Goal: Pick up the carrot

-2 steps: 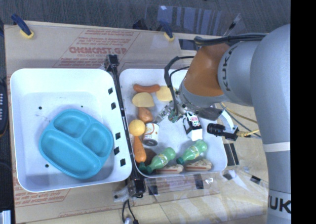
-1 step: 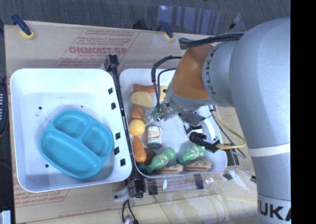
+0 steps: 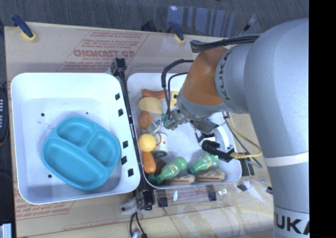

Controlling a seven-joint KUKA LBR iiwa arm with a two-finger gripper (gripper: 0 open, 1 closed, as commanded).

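1. Camera view: looking down at a slant on two white bins sitting side by side on the tabletop (image 3: 79, 53).
2. Reaching in from the right, the grey arm (image 3: 278, 105), bending down over the right bin (image 3: 231, 171), with the orange band (image 3: 202, 82) sitting just above the wrist.
3. Pointing down and to the left, the hand (image 3: 169, 121), hanging low in the middle of the right bin, close to the row of toy foods along that bin's left wall.
4. Cannot tell whether the hand is spread or closed; too small and too crowded by the wrist to make out.
5. Lying near the front-left corner of the right bin, the carrot (image 3: 149, 162), just below a yellow lemon (image 3: 147, 142) and beside a green bottle (image 3: 173, 168); apart from the hand.
6. Lying further back in the same bin, a pale potato-like piece (image 3: 150, 105) and an orange-red piece (image 3: 153, 94) behind it.
7. Resting near the front wall, a second green bottle (image 3: 202, 164) and flat sandwich-like pieces (image 3: 210, 177).
8. Sitting in the left bin (image 3: 21, 95), a blue divided plate (image 3: 81, 150).
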